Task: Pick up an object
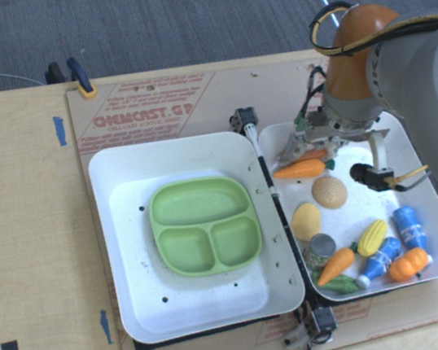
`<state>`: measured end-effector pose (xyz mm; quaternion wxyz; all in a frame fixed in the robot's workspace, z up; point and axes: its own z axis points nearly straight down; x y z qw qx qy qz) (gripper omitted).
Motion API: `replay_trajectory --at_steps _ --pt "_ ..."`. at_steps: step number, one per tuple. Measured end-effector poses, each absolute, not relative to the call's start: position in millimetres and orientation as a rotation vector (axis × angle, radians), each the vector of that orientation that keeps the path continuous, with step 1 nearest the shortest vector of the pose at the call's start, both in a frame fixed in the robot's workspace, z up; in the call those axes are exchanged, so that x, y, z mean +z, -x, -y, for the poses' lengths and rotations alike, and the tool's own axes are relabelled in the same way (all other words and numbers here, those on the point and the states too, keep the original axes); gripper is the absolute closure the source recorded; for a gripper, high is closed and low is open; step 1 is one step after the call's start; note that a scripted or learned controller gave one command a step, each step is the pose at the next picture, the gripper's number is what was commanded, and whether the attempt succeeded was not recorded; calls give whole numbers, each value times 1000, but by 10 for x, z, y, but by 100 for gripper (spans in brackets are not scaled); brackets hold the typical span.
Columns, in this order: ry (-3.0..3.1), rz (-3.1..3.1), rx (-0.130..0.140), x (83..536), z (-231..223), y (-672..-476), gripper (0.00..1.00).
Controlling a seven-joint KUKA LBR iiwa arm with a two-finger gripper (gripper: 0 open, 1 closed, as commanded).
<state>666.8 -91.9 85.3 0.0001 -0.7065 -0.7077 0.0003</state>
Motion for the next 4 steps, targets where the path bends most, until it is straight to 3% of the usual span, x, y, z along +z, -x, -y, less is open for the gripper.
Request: replay_trajectory --at_steps 4 --pt "2220 2224 1 855 952 -6668 0"
